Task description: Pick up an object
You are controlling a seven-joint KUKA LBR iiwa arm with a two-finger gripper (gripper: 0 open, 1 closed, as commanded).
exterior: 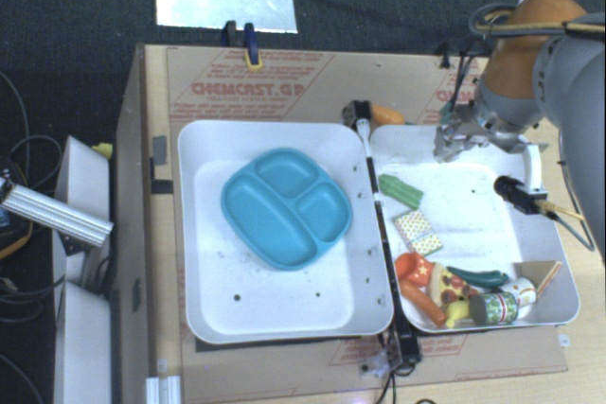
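My gripper (453, 145) hangs over the back of the right bin (473, 203), with nothing seen between its tips. A green oblong piece (400, 191) lies below and to the left of it, near the bin's left wall. A yellow checkered block (418, 232) sits further forward. Piled in the front corner are a red-orange pepper (413, 267), a carrot (427, 306), a dark green vegetable (479, 278), a small can (498, 307) and a tan wedge (539, 275).
The left bin (218, 298) holds a blue divided plate (284, 206). An orange object (387, 116) lies on the bench just behind the bins' shared corner. The grey arm (559, 80) enters from the right above the right bin.
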